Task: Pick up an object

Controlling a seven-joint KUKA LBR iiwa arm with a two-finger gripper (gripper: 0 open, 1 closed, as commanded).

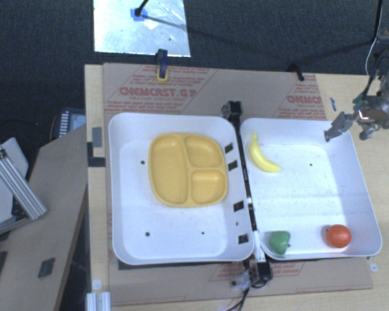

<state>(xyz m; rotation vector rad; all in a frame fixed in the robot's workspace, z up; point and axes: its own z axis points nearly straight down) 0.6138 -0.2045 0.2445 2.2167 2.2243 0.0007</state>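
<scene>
A yellow banana [262, 156] lies in the right bin [311, 193] near its far left corner. A green pepper-like object [279, 241] rests at the bin's near left corner, and an orange-red round fruit [338, 236] sits at its near right. My gripper [350, 126] hangs over the far right corner of the right bin, well away from all three. Two dark fingers [334, 128] spread apart, with nothing between them.
A yellow divided plate [187, 169] sits in the middle of the left bin [126, 193]. A black clamp strip [241, 173] runs between the bins. Cardboard lies under both, and a silver sheet [141, 18] lies beyond the bench.
</scene>
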